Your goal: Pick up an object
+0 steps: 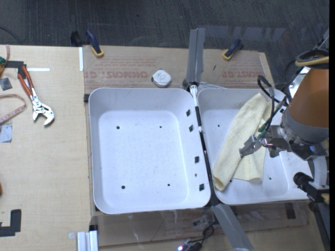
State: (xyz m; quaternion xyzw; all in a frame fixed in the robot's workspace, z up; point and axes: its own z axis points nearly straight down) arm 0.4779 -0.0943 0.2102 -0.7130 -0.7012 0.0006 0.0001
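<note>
A pale yellow cloth (238, 140) lies in the right bin (277, 190). It stretches at a slant from the bin's far rim down to its near left corner. My gripper (255, 145) reaches in from the right, under the grey and orange wrist (309, 106). It sits at the cloth's right edge, about halfway along it. Whether the gripper has any cloth in it cannot be made out.
The left bin (99, 156) adjoins the right one along a clipped divider (200, 140). On the bench behind lie a round white tape measure (162, 78) and two clamps (94, 43). A red-handled wrench (35, 101) rests at the far left.
</note>
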